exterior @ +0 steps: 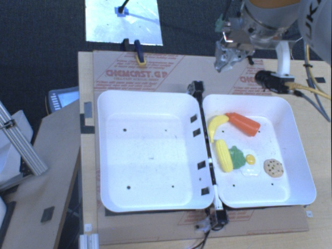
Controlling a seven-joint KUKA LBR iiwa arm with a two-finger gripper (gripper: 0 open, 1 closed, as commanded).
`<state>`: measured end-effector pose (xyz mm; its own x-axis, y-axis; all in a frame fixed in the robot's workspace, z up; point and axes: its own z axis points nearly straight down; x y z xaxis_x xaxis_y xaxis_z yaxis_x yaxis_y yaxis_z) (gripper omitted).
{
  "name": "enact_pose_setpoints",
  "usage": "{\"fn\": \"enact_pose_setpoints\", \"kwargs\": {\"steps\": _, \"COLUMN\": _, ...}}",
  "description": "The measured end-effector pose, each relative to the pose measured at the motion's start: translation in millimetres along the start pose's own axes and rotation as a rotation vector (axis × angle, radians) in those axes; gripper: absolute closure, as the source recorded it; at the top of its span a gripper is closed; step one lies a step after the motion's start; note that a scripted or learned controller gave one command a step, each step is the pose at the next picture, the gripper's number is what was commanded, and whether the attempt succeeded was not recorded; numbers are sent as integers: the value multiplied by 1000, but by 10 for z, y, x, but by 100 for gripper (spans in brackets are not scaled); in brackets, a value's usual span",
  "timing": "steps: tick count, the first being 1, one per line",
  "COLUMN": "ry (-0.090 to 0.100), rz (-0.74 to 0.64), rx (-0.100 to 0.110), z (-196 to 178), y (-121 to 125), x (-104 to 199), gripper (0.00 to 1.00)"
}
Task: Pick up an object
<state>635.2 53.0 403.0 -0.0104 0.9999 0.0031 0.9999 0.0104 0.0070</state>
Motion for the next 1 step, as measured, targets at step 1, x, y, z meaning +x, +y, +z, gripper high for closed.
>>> {"fn": "enact_pose_setpoints", "kwargs": {"steps": 1, "ry": -1, "rz": 1, "rx": 5, "z": -23, "y": -424, "x": 459, "gripper": 100}}
